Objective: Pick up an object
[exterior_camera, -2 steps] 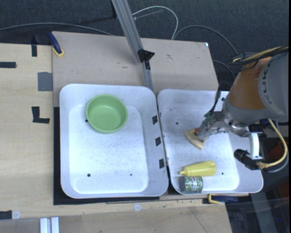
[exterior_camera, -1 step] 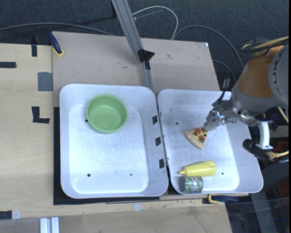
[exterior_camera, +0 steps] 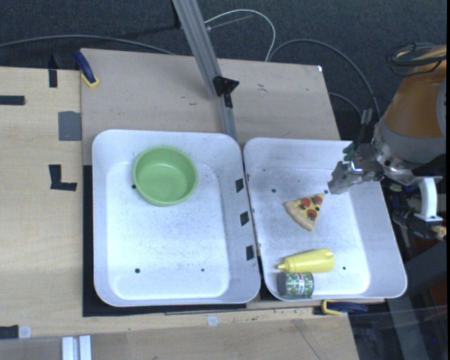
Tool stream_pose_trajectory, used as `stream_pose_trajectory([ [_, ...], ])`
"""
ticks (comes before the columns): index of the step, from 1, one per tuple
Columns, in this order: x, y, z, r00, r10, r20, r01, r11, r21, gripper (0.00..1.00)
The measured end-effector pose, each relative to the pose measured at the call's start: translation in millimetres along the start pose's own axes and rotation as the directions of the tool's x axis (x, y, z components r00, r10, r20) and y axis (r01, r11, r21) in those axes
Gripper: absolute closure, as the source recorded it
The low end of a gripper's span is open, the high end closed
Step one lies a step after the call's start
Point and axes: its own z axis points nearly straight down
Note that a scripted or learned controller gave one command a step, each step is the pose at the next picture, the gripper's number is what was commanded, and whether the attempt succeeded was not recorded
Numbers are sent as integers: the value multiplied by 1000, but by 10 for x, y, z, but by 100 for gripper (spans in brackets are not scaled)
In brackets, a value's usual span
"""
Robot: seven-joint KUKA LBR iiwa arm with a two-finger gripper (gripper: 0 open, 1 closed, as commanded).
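Camera view: the gripper (exterior_camera: 337, 184) hangs over the right bin (exterior_camera: 375, 231), near its far right side. Whether it is released or clenched cannot be told. A pizza slice (exterior_camera: 304, 209) lies just beside and below-left of it, apart. A yellow bottle (exterior_camera: 307, 261) and a can (exterior_camera: 295, 284) lie nearer the front rim. A green bowl (exterior_camera: 164, 175) sits in the left bin (exterior_camera: 165, 261).

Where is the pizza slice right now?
The pizza slice lies in the right bin, above the yellow bottle, just left of the hand.
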Motion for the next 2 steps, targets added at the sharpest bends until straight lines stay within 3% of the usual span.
stream_pose_trajectory([
  [1,50,96,-487,1000,-2,0,2,1000,-1,100],
  [2,589,-43,-528,1000,-5,-3,5,1000,4,100],
])
